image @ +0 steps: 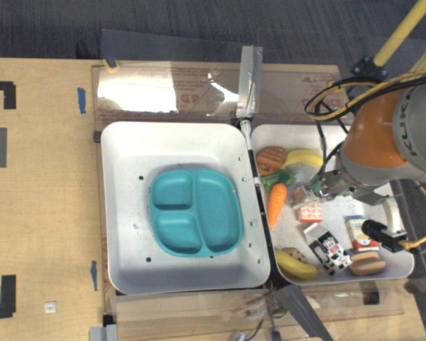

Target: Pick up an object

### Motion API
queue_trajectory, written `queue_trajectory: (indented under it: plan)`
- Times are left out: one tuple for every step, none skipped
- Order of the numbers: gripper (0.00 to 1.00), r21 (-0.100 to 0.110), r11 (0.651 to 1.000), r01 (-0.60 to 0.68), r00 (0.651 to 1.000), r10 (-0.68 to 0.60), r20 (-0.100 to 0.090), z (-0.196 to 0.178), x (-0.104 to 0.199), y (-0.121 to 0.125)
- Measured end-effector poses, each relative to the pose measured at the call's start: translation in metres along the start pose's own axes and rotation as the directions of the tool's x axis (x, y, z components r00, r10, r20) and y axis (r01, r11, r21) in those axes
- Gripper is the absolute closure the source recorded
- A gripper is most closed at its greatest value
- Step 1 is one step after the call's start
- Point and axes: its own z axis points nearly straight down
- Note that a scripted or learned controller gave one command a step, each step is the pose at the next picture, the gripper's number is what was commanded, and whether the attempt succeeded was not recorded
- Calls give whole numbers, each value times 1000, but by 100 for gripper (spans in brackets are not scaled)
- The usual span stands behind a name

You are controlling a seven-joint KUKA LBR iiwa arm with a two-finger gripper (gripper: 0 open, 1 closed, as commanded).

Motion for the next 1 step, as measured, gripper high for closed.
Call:
queue_trajectory:
  plan:
    - [100, 2, 999, -36, 999, 36, -4, -89, 62, 61]
